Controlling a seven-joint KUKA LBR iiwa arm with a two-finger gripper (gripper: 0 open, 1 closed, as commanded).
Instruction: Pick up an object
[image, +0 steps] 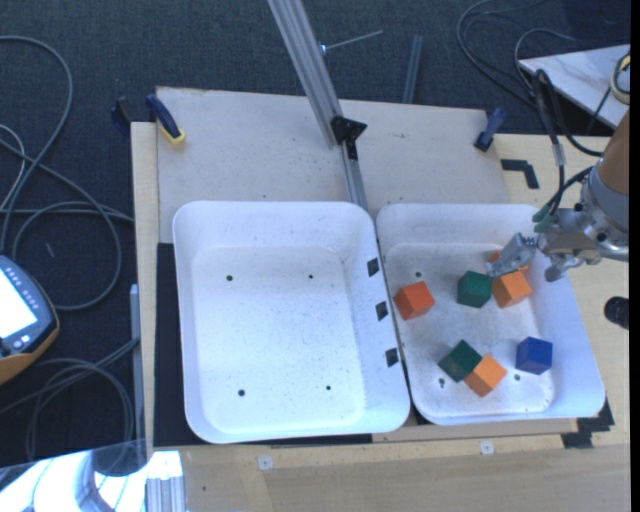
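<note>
A pale wooden surface (260, 150) sits on dark carpet strewn with cables, and it carries two shallow white bins side by side. The left bin (205, 300) shows only its speckled floor. The right bin (570, 330) holds six small blocks: an orange block (414, 299) near its left wall, a green block (474, 290) just beside a second orange block (513, 287) toward the back, a dark green block (460, 360) touching a third orange block (487, 375) near the front, and a blue block (534, 354) close to the right wall, apart from the others. A slanted metal bar (315, 75) runs down from the top of the view to the gap between the bins. The arm (612, 195) reaches in from the right, and its end effector (530, 252) hangs over the back of the right bin, just above the second orange block. Whether its fingers are spread or closed cannot be told, and no block is seen between them.
</note>
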